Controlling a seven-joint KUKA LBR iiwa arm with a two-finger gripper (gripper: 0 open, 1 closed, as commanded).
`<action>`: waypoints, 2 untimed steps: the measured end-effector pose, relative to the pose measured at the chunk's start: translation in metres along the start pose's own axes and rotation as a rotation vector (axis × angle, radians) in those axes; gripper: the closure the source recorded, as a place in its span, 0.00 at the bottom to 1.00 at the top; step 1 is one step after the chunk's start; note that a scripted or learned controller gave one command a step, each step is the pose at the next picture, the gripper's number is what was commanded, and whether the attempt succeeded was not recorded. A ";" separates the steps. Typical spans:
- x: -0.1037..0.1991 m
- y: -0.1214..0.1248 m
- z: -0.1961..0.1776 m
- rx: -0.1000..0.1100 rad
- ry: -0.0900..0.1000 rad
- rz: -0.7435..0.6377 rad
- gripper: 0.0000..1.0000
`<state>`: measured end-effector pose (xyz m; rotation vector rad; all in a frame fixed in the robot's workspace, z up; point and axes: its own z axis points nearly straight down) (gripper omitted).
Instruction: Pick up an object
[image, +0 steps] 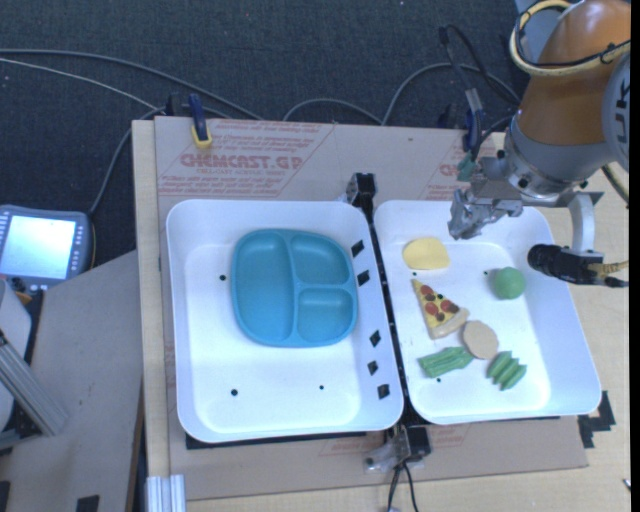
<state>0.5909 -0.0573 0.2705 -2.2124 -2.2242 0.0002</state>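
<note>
Hanging above the far edge of the right shallow white plastic bin, the grey two-finger gripper carries nothing between its fingers; from this slanted view I cannot tell whether they are spread or pressed together, since the dark tips blur into one another. The pick has not yet begun: every candidate lies loose on the floor of that right bin.

Nearest the gripper, just below and to its left, is the flat yellow rounded toy piece, which looks the likeliest target. Toward the middle of the right bin sits the triangular toy pizza slice with red toppings; beside it, closer to the near edge, lie the tan oval toy disc, touching the long green toy vegetable, and the ribbed green toy pod. The small green ball rests toward the right bin's right wall.

What is left is the whole job: descend, close on one item, lift. Nothing crowds the yellow piece, though its flatness may make a grip hard. To the left of the right bin, the left white bin holds the blue sectioned plastic plate, well apart from the action.
</note>
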 end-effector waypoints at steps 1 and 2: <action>0.052 -0.014 0.018 0.002 0.000 0.000 1.00; 0.101 -0.034 0.017 0.001 0.000 0.000 1.00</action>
